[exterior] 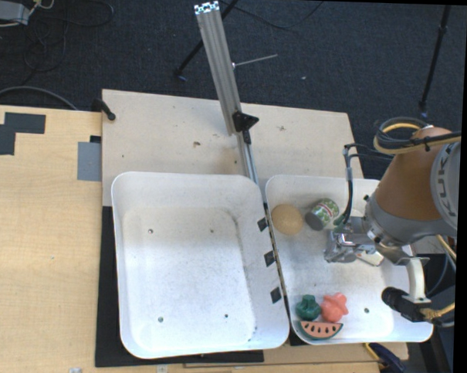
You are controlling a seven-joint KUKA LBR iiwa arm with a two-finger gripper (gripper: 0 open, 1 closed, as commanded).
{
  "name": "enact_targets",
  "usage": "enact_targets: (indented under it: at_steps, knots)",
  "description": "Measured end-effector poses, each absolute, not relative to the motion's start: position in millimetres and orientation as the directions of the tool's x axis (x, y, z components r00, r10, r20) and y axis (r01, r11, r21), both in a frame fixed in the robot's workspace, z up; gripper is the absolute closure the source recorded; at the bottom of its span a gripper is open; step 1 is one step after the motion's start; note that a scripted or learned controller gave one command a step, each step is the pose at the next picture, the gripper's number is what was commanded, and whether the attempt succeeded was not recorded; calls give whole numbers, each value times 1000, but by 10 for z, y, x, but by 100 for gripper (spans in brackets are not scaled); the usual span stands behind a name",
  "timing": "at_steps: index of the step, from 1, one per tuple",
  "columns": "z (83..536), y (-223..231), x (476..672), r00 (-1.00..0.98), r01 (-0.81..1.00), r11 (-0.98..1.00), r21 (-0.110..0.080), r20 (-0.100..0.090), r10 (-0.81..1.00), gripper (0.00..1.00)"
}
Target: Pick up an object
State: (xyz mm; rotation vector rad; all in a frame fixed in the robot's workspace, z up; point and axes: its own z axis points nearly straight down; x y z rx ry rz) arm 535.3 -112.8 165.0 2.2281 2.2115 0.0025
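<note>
Green can [323,213] lies in the right bin [382,324], beside a tan ball [287,220]. Claw [340,251] hovers just below the can, its spread impossible to tell. Approach seems underway; next comes a descent over the can.

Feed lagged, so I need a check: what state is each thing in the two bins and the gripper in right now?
Tan round ball: resting in right white bin, by the divider.
Green-labelled can: lying on its side.
Green toy, red toy, watermelon slice toy: clustered at near edge.
Gripper: low beside the can, holding nothing visible.
</note>
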Motion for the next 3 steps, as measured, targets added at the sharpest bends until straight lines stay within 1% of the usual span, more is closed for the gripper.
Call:
enact_targets:
  at_steps: [1, 2, 3]
  knots:
    - [2067, -1140, 5360, 0, 1000, 0, 2, 0, 1000, 100]
    - [2167, -572, 5350, -5, 1000, 5, -2, 3, 1000, 100]
    - [2089, -64, 5395, -4, 1000, 4, -5, 3, 1000, 100]
